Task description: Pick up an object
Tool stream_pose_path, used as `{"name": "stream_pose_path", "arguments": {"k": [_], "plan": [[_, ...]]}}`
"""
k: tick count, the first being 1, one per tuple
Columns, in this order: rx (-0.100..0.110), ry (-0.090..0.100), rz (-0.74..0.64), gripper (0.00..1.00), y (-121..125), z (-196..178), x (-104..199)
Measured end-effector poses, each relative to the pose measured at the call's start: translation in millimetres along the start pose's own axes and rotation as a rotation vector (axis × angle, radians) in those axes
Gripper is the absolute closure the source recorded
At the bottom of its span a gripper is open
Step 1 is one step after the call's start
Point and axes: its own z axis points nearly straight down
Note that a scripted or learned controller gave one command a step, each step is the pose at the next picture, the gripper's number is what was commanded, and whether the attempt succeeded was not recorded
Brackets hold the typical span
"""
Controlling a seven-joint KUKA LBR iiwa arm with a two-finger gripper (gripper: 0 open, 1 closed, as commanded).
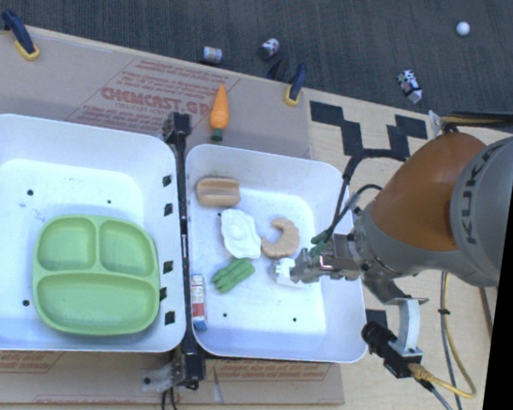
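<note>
The claw (297,269) sits low inside the right bin (337,339), near that bin's right wall, at the end of the grey arm (436,210) with its orange band, which enters from the right. Whether the claw is apart or together cannot be told at this slant; its tip is crowded against a small white item (285,272) lying on the bin floor, and nothing can be confirmed as gripped.

Objects in the right bin, taken from the claw:
- A tan croissant-shaped piece (281,237) lies just up and left of the claw, close to it.
- A white fried-egg-shaped piece (238,233) lies further left, touching or nearly touching the croissant-shaped piece.
- A green pod-like item (233,274) lies to the left of the claw, tilted, just below the egg-shaped piece.
- A brown bread-roll-shaped piece (218,190) lies well up and left, near the bin's far left corner.
- A small tube-like item with red marking (197,297) lies far left and lower, along the dividing wall.

The left bin (0,140), well apart from the claw, holds a green divided tray (97,275).

An orange carrot-shaped piece (219,109) lies outside the bins on the cardboard sheet (111,94) covering the table, up and left of the claw.
</note>
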Motion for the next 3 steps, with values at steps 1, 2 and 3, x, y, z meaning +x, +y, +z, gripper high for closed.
{"name": "stream_pose_path", "arguments": {"k": [1,2,3], "plan": [[-0.004,0.0,0.001,1.0,37.9,-26.3,6.7],[-0.002,-0.001,0.001,1.0,29.0,-8.8,9.8],[-0.002,-0.001,0.001,0.0,29.0,-8.8,9.7]]}}
